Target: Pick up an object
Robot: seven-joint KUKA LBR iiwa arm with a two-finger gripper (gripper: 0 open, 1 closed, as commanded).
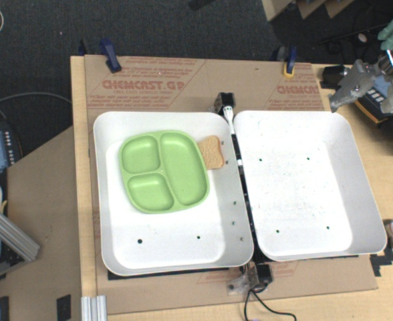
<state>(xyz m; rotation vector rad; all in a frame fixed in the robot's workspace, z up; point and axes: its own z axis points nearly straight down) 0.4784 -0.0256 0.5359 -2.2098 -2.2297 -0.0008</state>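
Left shallow white plastic bin [116,246]: one light-green three-compartment plastic tray [163,171] in its upper half; one tan slice-shaped toy bread piece [212,152] touching the tray's right edge. Right shallow white bin [303,239]. Metal gripper [357,85]: beyond the right bin's far right corner, above the bench.

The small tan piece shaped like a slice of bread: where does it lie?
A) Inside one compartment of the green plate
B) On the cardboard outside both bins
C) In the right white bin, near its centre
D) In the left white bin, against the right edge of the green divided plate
D: the small tan bread-shaped piece lies in the left white bin, touching the right rim of the green three-compartment plastic plate.
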